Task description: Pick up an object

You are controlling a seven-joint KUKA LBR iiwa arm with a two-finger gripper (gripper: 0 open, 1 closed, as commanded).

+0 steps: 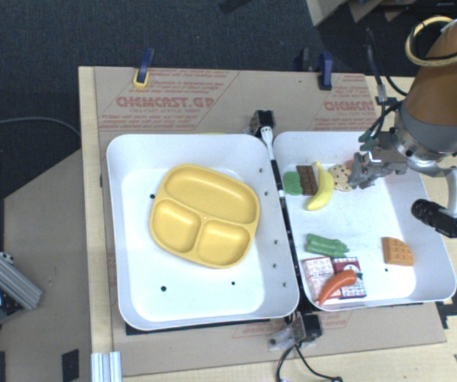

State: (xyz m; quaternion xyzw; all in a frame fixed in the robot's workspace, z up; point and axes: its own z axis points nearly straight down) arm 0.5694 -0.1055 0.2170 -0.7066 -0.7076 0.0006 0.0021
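Note:
The right bin (pixel 372 221) holds small toy foods. A yellow banana (pixel 321 195) lies at its upper left beside a brown chocolate bar (pixel 306 180) and a green round piece (pixel 292 184). A speckled cookie (pixel 340 177) lies just right of the banana. My gripper (pixel 361 172) hangs low over the bin's upper part, right beside the cookie's right edge. Its tip is dark and small against the arm. A green bean pod (pixel 326 245), a red pepper (pixel 339 284) on a printed packet (pixel 329 269), and a waffle (pixel 397 251) lie nearer the front.
The left bin (pixel 129 237) holds a yellow divided plate (pixel 205 215). The divider (pixel 278 205) between the bins runs close to the banana. The grey and orange arm (pixel 442 94) comes in over the right bin's upper right corner. Bare bin floor lies between the cookie and the waffle.

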